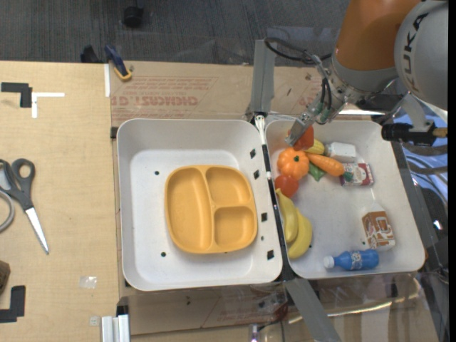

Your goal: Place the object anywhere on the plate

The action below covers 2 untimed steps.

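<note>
The grey arm with its orange band (370, 20) is reaching in from the right and hanging over the back left corner of the right-hand shallow white bin (399, 212), with the two-finger gripper (299, 128) pointing down and to the left at the pile of toy food there. Whether the claw is spread wide or closed narrow cannot be told from this angle, because its tip is sitting right against a red toy piece (305, 138) and the two are blending together; nothing is plainly showing between the fingers. Just below that tip an orange toy pumpkin with a green stem (293, 162) is resting beside an orange toy carrot (326, 164), and a small red rounded piece (286, 185) is lying below the pumpkin. A yellow toy banana bunch (294, 226) is lying along the bin's left wall, nearer the front. Further right a small white and red packet (356, 173) is lying flat, a brown and white carton (378, 229) is sitting near the right wall, and a blue bottle with a white cap (354, 261) is lying on its side at the front. The yellow three-compartment plastic plate (211, 209) is sitting in the middle of the left-hand white bin (142, 255). On the wooden bench to the left, a pair of grey-handled scissors (27, 201) is lying.
</note>
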Tool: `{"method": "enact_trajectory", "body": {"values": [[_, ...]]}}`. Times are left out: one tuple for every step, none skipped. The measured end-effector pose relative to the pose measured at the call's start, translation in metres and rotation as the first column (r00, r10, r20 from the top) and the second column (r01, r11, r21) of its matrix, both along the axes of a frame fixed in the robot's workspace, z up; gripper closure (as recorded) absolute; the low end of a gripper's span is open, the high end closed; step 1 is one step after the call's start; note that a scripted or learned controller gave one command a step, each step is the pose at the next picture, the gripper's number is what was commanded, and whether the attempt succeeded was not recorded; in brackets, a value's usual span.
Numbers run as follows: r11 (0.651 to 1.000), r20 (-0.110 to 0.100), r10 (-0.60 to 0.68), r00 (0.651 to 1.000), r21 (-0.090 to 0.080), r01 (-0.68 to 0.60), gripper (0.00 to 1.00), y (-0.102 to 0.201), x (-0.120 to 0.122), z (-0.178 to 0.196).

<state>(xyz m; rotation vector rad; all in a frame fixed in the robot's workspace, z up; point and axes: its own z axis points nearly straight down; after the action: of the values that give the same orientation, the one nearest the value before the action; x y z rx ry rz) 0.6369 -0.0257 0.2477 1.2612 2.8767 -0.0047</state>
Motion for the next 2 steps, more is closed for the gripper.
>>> {"method": "enact_trajectory", "body": {"values": [[1.000, 0.000, 0.000, 1.000, 0.000, 0.000, 0.00, 0.000, 0.000, 0.000], [0.992, 0.002, -0.128, 0.992, 0.001, 0.128, 0.00, 0.034, -0.021, 0.080]]}}
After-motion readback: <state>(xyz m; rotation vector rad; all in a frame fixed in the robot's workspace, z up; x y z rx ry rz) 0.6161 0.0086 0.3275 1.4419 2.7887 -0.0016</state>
